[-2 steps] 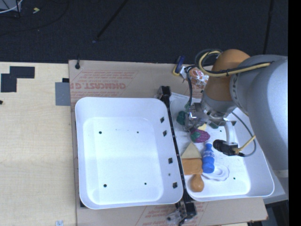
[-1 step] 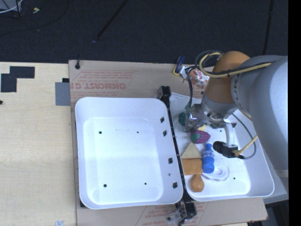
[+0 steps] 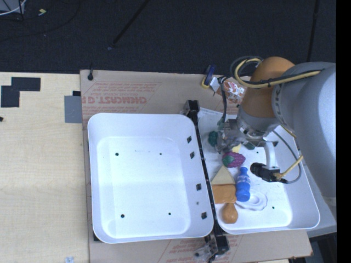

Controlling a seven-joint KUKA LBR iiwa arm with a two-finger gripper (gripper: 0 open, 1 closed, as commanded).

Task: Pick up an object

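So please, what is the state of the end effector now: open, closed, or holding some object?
End effector: it cannot be told; it sits low in the right shallow white bin, above the small purple textured object.

I'm looking at a robotics lab setup, not a home or shop. My grey arm [image 3: 307,108] with its orange band sits over two shallow white bins [image 3: 104,147] set side by side on a brown cardboard sheet [image 3: 137,92] printed with lettering. The pale wood surface [image 3: 38,163] carries grey and black tape patches [image 3: 71,107] at the far left. Beyond it, dark carpet [image 3: 164,32] holds loose cables [image 3: 16,4]. Exposed yellow and black wiring [image 3: 247,67] loops around the wrist.
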